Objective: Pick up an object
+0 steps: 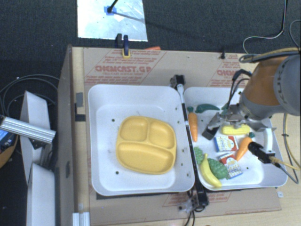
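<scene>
I see my arm [270, 86] reaching in from the right over the right bin [273, 175]. Its gripper [230, 121] hangs low inside that bin, and I cannot tell how it is set, because the wrist hides that part.

Just below the gripper lies a yellow piece [236, 130], perhaps touching it; I cannot tell. Below that sits a small carton [225, 143], with an orange carrot [242, 148] to its right. A second carton [231, 165] lies further below. To the gripper's lower left are a banana [209, 171] and a bumpy green piece [218, 167]. To its left, a second carrot [193, 126] lies along the bin's left wall. A dark green piece [207, 108] sits up and left of the gripper.

Well to the left, the left bin [101, 140] holds a yellow divided tray [146, 144]. Both bins rest on the bench [122, 67].
</scene>
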Available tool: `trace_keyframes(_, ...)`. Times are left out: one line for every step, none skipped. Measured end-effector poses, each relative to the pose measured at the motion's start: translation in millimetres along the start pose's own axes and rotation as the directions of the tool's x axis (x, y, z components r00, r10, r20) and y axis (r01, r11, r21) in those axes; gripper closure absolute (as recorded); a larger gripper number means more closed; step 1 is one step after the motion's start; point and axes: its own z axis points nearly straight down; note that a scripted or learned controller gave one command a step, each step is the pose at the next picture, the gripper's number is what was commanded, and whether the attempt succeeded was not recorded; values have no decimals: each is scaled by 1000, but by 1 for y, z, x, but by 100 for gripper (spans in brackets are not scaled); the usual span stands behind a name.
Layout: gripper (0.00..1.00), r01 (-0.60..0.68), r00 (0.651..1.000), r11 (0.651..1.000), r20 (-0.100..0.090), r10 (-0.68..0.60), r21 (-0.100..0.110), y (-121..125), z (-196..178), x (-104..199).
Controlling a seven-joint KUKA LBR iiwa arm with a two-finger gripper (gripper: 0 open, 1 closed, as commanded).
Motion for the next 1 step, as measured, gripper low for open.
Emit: trace_keyframes(0,-1,1000,1000,6,1,-10,-2,7,8)
